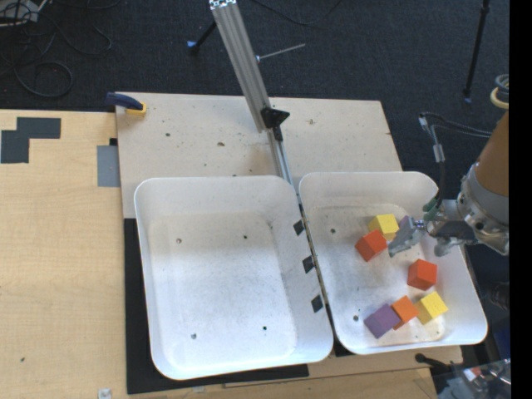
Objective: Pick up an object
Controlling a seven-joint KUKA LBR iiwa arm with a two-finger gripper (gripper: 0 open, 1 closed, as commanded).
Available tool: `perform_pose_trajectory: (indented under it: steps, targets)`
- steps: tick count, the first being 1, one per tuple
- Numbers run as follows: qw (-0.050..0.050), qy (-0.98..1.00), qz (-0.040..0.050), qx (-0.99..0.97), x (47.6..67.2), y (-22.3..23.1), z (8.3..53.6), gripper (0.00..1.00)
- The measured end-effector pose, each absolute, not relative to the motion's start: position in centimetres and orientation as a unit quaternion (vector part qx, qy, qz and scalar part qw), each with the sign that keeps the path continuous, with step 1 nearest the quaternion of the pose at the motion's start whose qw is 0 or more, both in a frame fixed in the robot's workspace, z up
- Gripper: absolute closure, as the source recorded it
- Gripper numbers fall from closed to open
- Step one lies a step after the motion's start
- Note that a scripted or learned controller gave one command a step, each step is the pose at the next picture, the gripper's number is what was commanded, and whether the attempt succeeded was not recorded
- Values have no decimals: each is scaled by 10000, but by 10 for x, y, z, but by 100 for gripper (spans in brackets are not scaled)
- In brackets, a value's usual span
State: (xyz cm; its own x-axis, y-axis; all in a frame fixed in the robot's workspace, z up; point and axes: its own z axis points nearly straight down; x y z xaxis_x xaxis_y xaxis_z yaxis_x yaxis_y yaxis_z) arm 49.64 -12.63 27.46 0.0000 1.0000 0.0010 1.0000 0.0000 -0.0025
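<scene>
Viewed from the fixed overhead camera, the tool (pixel 409 238) sits low over the right bin (pixel 332 191), reaching in from that bin's outer edge. Its grey fingers point toward a yellow cube (pixel 386 224) and a red cube (pixel 371 244), which lie just beyond the fingertips and touch each other. Whether the fingers are spread or closed cannot be told at this resolution, and no cube is seen between them. A second red cube (pixel 422 273) lies near the tool, on its side toward the camera; farther that way a purple cube (pixel 382 319), an orange cube (pixel 405 308) and another yellow cube (pixel 432 305) cluster together. Judgement: the grasp is not yet secured. Good practice is to centre on one cube, preferably the isolated red one, since touching neighbours may block a finger.
</scene>
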Motion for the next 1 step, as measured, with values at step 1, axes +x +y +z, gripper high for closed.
perform_pose_trajectory:
  steps: [1]
  targets:
    - [7, -7058, 3, -7084, 496, -127, 275, 0]
